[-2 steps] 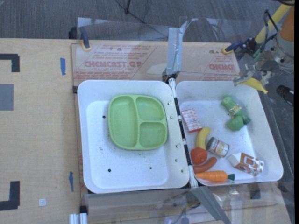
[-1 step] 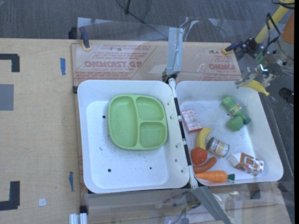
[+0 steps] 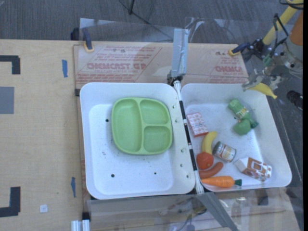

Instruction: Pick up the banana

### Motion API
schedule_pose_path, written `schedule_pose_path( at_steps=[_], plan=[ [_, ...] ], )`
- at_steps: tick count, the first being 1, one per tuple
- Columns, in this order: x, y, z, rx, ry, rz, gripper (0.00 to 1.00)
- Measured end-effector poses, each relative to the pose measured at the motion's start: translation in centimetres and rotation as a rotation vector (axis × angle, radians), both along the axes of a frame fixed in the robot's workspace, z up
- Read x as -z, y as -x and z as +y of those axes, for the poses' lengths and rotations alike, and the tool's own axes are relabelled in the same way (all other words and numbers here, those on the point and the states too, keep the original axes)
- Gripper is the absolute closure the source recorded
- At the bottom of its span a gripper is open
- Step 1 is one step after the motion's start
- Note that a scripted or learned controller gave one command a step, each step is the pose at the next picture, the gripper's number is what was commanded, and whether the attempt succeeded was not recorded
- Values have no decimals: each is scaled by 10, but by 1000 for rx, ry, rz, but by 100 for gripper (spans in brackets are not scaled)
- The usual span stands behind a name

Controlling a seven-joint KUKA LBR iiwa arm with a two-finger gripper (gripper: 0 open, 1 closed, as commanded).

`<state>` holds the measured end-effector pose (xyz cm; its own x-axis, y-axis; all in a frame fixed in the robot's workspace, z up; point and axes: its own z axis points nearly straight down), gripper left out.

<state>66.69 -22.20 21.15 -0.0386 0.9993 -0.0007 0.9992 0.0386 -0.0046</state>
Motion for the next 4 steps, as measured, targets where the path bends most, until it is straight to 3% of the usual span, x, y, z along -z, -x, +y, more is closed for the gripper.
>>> schedule_pose_path(
  at_steps=[2, 3, 4],
  plan=[
    [-13, -1, 1, -31, 2, -5, 0],
    [114, 0, 16, -156, -8, 2, 0],
    [109, 4, 13, -157, -6, 19, 100]
  ],
)
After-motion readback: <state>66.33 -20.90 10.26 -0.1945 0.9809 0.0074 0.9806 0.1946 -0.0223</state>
